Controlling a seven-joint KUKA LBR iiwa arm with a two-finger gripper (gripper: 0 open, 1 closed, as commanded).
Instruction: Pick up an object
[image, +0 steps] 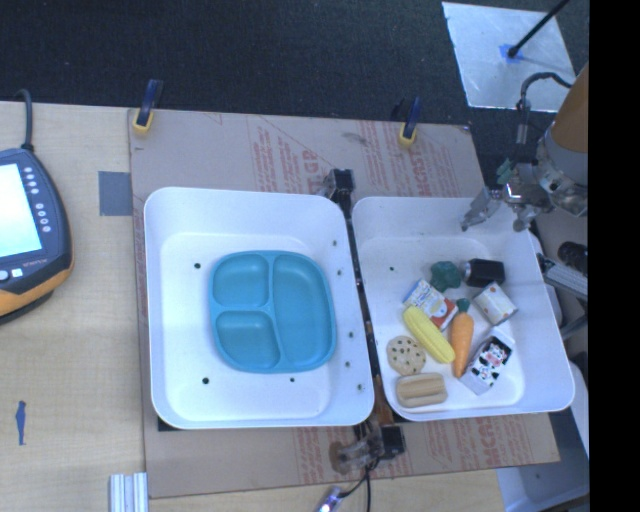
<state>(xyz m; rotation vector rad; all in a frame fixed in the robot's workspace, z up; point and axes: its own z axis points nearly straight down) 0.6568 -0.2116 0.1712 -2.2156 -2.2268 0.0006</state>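
- You are looking at the gripper (496, 208) hanging over the far right corner of the right bin (385, 222), with the arm coming in from the right edge of the bench.
- Its jaws are standing spread apart, one finger (475, 213) angling out toward the left, and nothing is sitting between them.
- The objects you could pick are all lying in the right bin, bunched in its middle and near half.
- A dark green lump (446, 273) and a black block (485, 270) are sitting side by side, closest to the gripper but apart from it.
- A small white and blue carton (425, 296) is lying just beside the green lump, toward the near side.
- A yellow corn cob (428, 335) and an orange carrot (461, 341) are lying next to each other in the middle, the carrot on the right.
- A small grey and white box (494, 302) is resting toward the bin's right wall, and a black-and-white patterned carton (488, 362) is lying nearer the near right corner.
- A cookie (405, 353) and a tan bread roll (421, 389) are sitting by the near left corner.
- The left bin (170, 380) is holding a blue divided plate (272, 311) at its centre.
- A handheld control pad (28, 235) is resting at the bench's left edge.
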